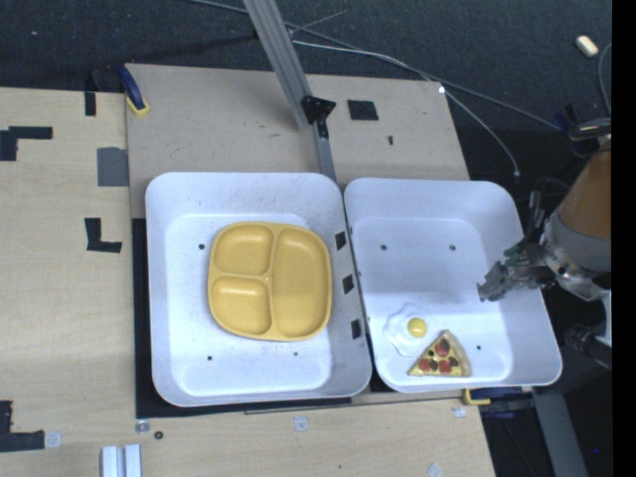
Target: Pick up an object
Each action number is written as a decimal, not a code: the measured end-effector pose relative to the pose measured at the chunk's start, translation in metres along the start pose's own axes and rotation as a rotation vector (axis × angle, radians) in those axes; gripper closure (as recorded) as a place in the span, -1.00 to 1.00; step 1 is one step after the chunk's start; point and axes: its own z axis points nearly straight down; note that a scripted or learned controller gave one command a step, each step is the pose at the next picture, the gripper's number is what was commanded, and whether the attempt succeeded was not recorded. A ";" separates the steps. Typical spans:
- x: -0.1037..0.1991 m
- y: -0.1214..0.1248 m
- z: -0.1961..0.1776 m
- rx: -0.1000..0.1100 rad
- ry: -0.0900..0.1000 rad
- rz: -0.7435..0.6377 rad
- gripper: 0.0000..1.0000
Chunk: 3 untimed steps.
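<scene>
End effector (494, 287) low over the right edge of the right white bin (427, 207), reaching in from the right, dark and small against the white wall. Whether spread or pressed together: cannot tell, too small and blurred. Nothing visibly pinched.

Behind it, toward the right: grey wrist and orange band (588, 199) of the arm, partly cut by the frame edge.

Below and to the left of the end effector, near but apart: toy fried egg (407, 329), white with a yellow yolk, flat on the bin floor. Just beside the egg, nearer the bin's front rim and almost straight below-left of the end effector: toy pizza slice (441, 357), triangular, with red and dark toppings, touching or nearly touching the egg's edge; hard to say which.

Well to the left of the end effector, across the wall shared by the two bins: left white bin (179, 207), holding a yellow divided plate (269, 280) with three compartments, lying flat near the middle of that bin's floor.

Up and to the left of the end effector, beyond the bins: slanted grey metal bar (278, 38) running down to a black clamp (318, 107) at the back of the wooden table (60, 266). Black tape marks on the table far to the left. Thin cables across the dark floor above.
</scene>
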 end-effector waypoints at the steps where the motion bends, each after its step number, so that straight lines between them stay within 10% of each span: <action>1: 0.008 -0.002 -0.045 0.002 0.001 0.000 1.00; 3: 0.060 -0.009 -0.088 0.006 0.002 -0.003 1.00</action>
